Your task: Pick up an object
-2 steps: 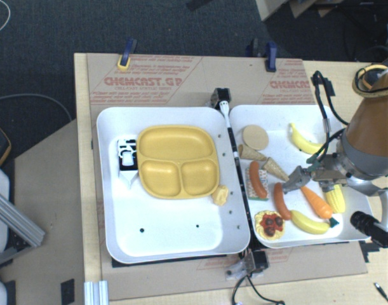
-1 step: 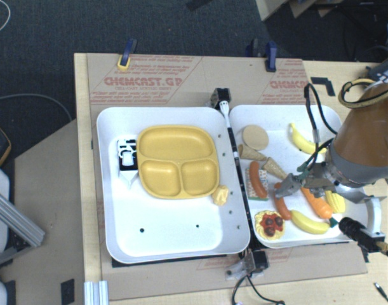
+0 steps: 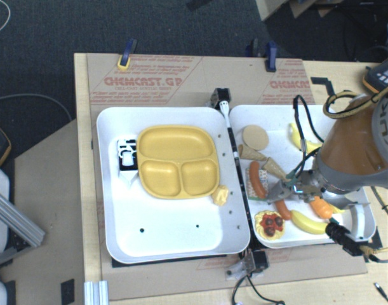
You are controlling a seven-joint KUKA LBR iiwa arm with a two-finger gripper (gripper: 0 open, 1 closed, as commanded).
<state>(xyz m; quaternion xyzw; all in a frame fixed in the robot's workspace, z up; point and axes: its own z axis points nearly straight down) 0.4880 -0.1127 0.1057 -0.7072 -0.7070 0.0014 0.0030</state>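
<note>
Gripper [image 3: 284,189] hung low in the right bin [image 3: 270,114] beside a sausage [image 3: 257,179]; jaw state could not be told

The right bin [image 3: 244,122] holds toy food: 2 sausages [image 3: 256,179], a round bun [image 3: 255,136], a cone [image 3: 274,168] and a carrot [image 3: 321,207]. A banana [image 3: 308,222] lies beside a small pizza [image 3: 270,224] near the front rim.

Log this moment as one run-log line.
arm: over right bin | gripper: low, by sausage | grasp: none seen | left bin: yellow tray
</note>
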